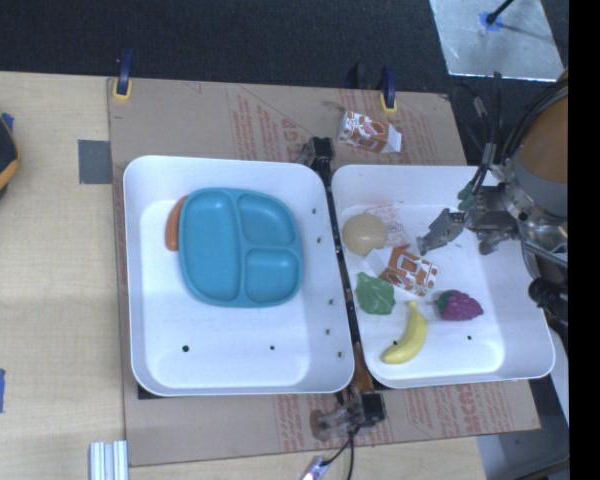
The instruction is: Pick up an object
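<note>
An orange item (pixel 172 225) is mostly hidden under the blue divided plate (pixel 242 246) in the left bin (pixel 160 358). The arm is cut off at the right edge. Its jaws (pixel 442 231) hang above the right bin (pixel 515 353), nothing visibly between them; their spread is unclear. The red-and-white packet (pixel 411 269) lies just near-left of them, beside a tan ball (pixel 364 234).

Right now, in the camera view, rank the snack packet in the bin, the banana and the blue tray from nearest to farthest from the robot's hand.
1. Snack packet, just below-left of the hand.
2. Banana, lower in the right bin.
3. Blue tray, over in the left bin.
</note>
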`<state>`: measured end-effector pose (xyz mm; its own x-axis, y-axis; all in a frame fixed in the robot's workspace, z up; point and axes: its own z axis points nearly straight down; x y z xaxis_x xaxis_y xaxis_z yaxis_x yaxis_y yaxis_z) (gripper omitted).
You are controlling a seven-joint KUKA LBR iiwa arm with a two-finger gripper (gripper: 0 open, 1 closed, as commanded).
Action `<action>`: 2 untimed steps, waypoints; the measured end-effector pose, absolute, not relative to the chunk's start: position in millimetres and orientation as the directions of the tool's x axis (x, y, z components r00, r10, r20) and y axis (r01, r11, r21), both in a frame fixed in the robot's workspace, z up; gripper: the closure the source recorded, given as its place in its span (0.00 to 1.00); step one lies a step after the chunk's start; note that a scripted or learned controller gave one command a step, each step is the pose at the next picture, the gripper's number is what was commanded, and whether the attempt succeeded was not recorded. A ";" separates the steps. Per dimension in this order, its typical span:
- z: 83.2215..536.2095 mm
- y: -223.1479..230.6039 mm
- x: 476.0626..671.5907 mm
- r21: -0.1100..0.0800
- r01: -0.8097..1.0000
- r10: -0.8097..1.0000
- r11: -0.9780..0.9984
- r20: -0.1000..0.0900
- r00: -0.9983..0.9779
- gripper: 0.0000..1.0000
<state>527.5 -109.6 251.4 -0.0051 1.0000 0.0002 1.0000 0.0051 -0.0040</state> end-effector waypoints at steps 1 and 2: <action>160.0 -127.8 475.3 -0.005 1.000 1.000 0.006 0.000 -0.006 0.00; 90.9 -94.3 475.2 -0.005 1.000 1.000 0.006 0.000 -0.006 0.00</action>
